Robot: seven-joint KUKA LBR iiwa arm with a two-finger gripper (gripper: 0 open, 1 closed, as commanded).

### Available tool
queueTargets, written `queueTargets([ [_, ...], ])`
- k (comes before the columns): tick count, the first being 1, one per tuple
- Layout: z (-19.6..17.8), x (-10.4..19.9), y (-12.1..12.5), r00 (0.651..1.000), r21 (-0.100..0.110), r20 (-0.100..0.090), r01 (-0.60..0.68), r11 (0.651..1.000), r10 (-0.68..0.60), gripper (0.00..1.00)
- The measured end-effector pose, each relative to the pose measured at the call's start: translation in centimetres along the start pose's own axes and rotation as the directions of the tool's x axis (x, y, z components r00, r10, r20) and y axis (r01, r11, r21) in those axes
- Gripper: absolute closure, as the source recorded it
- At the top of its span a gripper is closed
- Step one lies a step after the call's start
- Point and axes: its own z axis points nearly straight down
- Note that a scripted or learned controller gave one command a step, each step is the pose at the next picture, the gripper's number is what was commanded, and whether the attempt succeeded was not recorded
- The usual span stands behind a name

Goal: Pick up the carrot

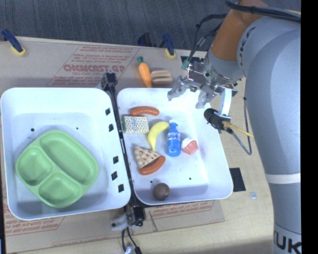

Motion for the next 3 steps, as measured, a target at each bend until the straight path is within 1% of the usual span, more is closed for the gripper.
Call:
queueTargets([
  [1, 12.7, -1.5, 2.3, 0.989, 0.0, 0.0, -0.145, 0.989, 0.145, 0.0],
  [2, 9.9, 4.2, 0.4, 0.964, 0.002, -0.001, -0.267, 0.964, 0.267, 0.0],
  [3, 2.6, 8.7, -1.1, 0.881, -0.001, -0.002, -0.473, 0.881, 0.473, 0.0],
])
